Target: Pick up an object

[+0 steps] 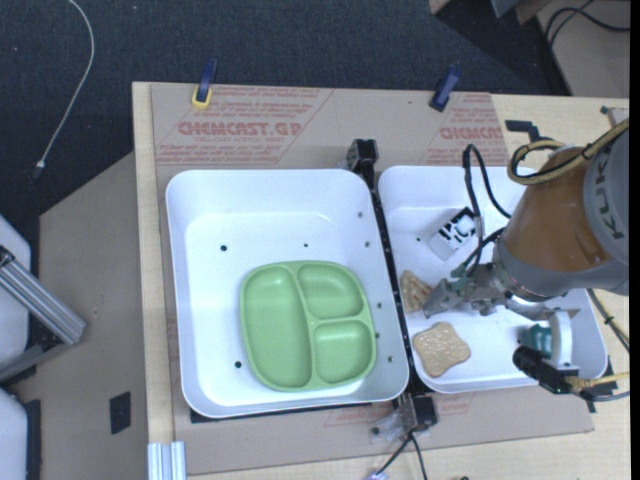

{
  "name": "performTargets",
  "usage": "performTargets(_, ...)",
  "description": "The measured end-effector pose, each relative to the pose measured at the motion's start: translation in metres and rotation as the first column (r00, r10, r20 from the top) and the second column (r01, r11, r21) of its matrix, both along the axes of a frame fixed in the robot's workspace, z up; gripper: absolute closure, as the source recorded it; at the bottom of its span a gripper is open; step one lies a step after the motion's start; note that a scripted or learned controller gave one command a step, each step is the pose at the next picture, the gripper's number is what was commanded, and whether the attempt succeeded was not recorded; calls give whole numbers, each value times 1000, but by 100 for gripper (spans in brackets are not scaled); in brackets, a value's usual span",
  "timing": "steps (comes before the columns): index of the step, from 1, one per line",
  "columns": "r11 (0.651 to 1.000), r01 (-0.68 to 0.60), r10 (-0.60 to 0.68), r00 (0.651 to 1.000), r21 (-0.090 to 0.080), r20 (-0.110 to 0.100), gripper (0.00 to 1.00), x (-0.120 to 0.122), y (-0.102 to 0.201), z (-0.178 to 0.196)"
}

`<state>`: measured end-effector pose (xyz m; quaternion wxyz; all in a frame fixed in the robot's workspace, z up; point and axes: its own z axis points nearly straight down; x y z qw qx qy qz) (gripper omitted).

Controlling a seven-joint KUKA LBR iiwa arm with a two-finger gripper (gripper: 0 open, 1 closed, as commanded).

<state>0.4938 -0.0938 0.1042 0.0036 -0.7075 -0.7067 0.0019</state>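
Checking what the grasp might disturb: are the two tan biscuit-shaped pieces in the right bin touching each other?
Apart. The camera view shows bare white bin floor between the upper tan piece and the lower tan piece.

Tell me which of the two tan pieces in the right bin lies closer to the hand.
The upper tan piece, by the divider, lies right beside the hand. The rounder tan piece sits lower, toward the bin's front edge.

Two white bins side by side on the counter (160, 268). Green divided plate (307, 324) lying flat in the left bin (200, 208). Tool (446, 298) low over the right bin (420, 193), just above two tan biscuit-like pieces (440, 348).
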Motion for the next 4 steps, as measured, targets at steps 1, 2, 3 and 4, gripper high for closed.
performTargets(1,1000,1,-1,1000,-2,8,100,2,0,13)
performTargets(2,1000,-2,2,1000,-4,15,100,8,-5,75)
performTargets(3,1000,-4,4,1000,-4,15,100,11,5,126)
performTargets(4,1000,-3,3,1000,-4,16,100,12,7,190)
